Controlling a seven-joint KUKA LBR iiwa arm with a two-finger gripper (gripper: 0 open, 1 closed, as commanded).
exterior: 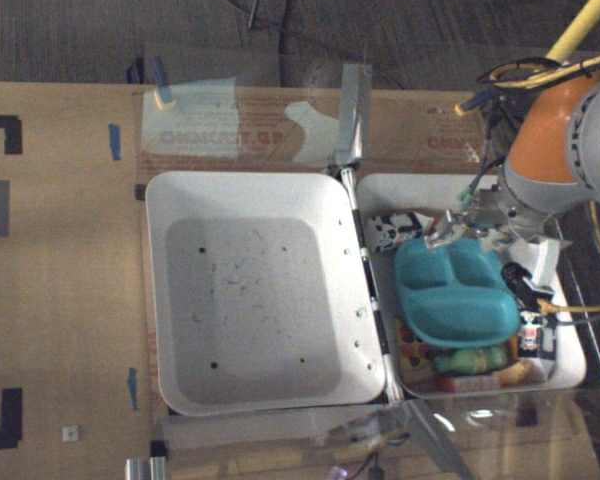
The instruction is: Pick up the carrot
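Note:
The right bin holds a teal divided plate lying on top of other items. Along the plate's lower edge several things peek out: an orange-red piece, a green item and a yellowish item. I cannot tell which of these, if any, is the carrot. My gripper hangs over the bin's back part, just above the plate's far edge. The grey arm with its orange band reaches in from the upper right.
A black-and-white patterned item lies at the back left of the right bin, and a small dark bottle sits at its right side. The left white bin stands beside it. Cables hang by the arm.

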